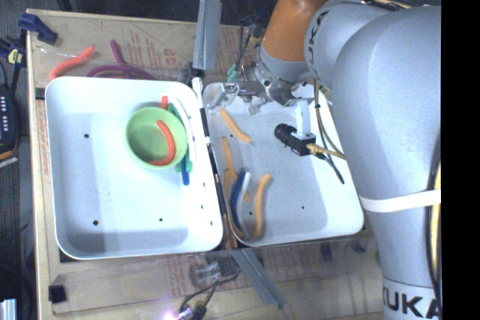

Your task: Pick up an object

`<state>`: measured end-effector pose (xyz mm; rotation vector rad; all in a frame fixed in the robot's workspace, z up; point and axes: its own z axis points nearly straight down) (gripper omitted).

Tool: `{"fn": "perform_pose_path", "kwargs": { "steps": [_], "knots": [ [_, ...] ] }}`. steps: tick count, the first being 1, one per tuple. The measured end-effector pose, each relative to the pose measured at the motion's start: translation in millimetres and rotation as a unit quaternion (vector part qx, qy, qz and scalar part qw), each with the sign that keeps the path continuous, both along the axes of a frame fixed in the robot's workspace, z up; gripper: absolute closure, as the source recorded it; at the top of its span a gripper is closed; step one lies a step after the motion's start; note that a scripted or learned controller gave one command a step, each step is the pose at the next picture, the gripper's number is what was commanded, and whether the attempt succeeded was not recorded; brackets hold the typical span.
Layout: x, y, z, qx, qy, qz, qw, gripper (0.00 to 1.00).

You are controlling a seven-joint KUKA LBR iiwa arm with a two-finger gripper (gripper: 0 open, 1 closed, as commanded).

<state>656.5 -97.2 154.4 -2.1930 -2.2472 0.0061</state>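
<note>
The gripper [251, 95] hung low at the right bin's [330, 213] far edge; whether its jaws were parted or clenched I couldn't tell, and the orange pieces [260, 202] apparently lay unpicked.

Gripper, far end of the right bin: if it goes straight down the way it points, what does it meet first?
Likely the bare white floor of the right bin near its far-left corner. The gripper hangs there; the nearest thing, a small orange piece, lies slightly nearer the camera. Depth is unclear.

Bare floor in left bin [97, 183] — green bowl [154, 137] near the divider
</note>
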Motion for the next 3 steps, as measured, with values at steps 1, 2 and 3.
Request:
{"fn": "perform_pose_path", "kwargs": {
  "steps": [1, 2, 3],
  "knots": [
    [-14, -21, -63, -0.0008, 0.0, 0.027, 0.9996, 0.0],
    [-14, -22, -53, -0.0021, 0.001, 0.029, 0.9996, 1.0],
    [-14, -21, -53, -0.0025, 0.001, 0.03, 0.9995, 0.0]
  ]
}}
